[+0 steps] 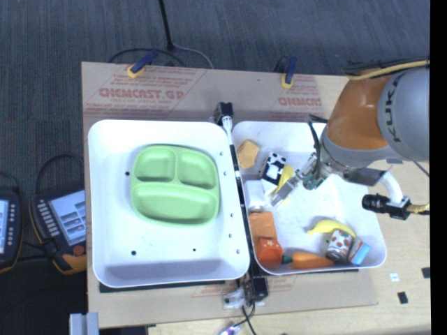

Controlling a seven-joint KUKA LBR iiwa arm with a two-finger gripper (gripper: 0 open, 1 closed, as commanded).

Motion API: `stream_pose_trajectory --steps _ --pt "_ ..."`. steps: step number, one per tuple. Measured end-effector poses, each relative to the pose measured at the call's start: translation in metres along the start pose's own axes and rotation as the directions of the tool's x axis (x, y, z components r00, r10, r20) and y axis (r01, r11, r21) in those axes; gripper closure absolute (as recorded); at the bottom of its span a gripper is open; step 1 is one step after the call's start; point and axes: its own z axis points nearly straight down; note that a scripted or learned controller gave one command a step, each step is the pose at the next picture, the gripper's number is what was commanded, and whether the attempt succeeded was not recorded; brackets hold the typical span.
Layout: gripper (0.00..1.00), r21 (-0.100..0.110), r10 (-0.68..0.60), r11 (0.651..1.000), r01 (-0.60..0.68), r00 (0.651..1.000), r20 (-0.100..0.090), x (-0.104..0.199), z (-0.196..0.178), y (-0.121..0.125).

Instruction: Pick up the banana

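The banana (323, 225) is small and yellow. It lies in the right bin (370, 218) toward the front right, touching a patterned can (340, 245). My gripper (279, 194) hangs over the middle of the right bin, up and to the left of the banana and apart from it. It points down-left toward the bin's left wall. A yellow piece (286, 176) shows right at the gripper's tip, beside a black-and-white object (274, 165). I cannot tell whether the gripper touches either of them.
The right bin also holds a tan piece (246, 153) at the back left, an orange block (262, 225) with a red item (267, 250) at the front left, a carrot (309, 260) and a blue item (360, 254). A green divided plate (174, 185) sits in the left bin (112, 250).
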Motion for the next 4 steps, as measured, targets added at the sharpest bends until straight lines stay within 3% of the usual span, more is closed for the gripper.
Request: stream_pose_trajectory --steps 1,2,3,4 --pt "0.00 -0.001 0.061 0.998 -0.061 0.998 0.005 -0.022 0.038 0.032" --pt "1.00 -0.002 0.061 0.998 -0.061 0.998 0.006 -0.023 0.027 0.032" --pt "1.00 -0.005 0.077 0.997 -0.077 0.997 0.006 0.003 -0.062 0.093" --pt "0.00 -0.001 0.075 0.997 -0.075 0.997 0.002 0.005 -0.060 0.092"
